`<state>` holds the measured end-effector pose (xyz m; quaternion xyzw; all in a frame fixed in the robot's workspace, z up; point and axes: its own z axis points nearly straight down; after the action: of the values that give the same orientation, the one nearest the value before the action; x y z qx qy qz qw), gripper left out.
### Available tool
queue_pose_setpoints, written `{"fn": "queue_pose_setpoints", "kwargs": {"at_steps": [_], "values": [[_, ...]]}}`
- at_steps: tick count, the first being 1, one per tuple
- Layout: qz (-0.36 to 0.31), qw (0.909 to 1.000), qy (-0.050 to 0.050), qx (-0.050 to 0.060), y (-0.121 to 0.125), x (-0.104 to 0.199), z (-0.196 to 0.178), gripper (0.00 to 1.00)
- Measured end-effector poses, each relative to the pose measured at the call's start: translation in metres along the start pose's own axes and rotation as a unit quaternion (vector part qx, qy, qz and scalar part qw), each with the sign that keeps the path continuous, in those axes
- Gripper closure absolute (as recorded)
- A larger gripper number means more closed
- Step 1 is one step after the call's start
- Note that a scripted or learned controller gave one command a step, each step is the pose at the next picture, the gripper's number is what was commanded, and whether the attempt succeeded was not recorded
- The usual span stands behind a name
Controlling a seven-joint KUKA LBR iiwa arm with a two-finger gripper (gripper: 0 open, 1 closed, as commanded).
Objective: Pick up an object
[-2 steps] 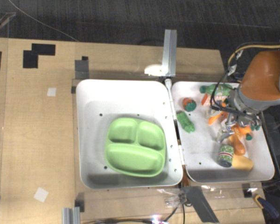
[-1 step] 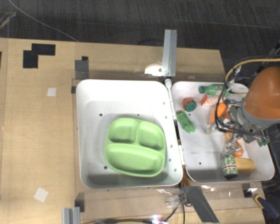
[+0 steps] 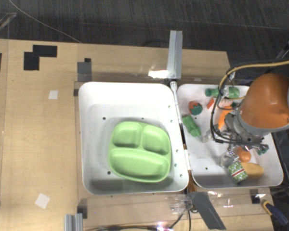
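Camera view, bench: you look down on a pale wooden bench with black square markings at its far left; dark carpeted floor runs behind it, crossed by a thin cable.
Camera view, left bin: the white bin holds a green compartment tray, three sections, lying flat near its middle.
Camera view, right bin: the white bin sits just beside the left one, their rims meeting at a shared divider.
Camera view, uprights: a grey metal post stands behind the junction of the bins; a grey bracket lies in front of it.
Camera view, arm: the orange band of the arm hangs over the right bin and hides much of its right half; black cables loop at its left.
Camera view, tool: the tool sits low over the right bin's near half; you cannot tell its state, since the wrist covers it.
Camera view, task objects: a green oblong item lies near the divider, a round red-and-teal item behind it, teal pieces at the far wall.
Camera view, near the tool: a green-labelled can touches a yellow block; a small orange piece lies just behind them.
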<state>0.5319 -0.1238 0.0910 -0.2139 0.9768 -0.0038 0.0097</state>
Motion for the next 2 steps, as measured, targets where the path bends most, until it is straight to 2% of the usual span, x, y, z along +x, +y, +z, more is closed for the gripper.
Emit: {"fn": "queue_pose_setpoints", "kwargs": {"at_steps": [1,2], "values": [[-0.083,0.9965,0.001,-0.002,-0.037,-0.055,0.003,0.0],[-0.059,0.9983,0.002,-0.002,-0.045,-0.012,0.002,0.0]]}}
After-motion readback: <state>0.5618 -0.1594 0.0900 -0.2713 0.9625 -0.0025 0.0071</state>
